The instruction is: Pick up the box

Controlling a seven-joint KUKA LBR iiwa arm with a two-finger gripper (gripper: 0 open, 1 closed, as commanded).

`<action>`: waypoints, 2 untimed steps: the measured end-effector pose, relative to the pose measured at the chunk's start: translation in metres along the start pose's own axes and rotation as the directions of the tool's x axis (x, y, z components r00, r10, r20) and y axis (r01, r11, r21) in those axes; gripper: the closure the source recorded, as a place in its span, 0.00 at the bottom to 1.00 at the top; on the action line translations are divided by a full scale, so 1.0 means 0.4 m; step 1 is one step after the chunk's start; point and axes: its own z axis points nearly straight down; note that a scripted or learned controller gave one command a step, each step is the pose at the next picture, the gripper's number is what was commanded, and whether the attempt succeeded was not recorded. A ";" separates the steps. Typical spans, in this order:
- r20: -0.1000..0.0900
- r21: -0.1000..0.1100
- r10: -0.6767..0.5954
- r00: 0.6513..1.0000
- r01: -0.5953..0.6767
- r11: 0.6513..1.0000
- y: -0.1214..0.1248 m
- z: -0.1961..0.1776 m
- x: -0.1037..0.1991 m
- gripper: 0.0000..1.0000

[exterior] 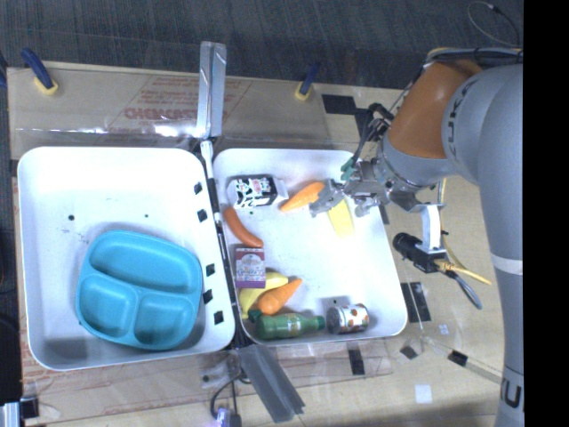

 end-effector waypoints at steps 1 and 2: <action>-0.001 0.000 -0.168 0.986 0.168 0.986 -0.132 0.198 0.104 0.00; 0.017 -0.017 -0.020 1.000 0.020 1.000 -0.186 0.195 0.208 0.00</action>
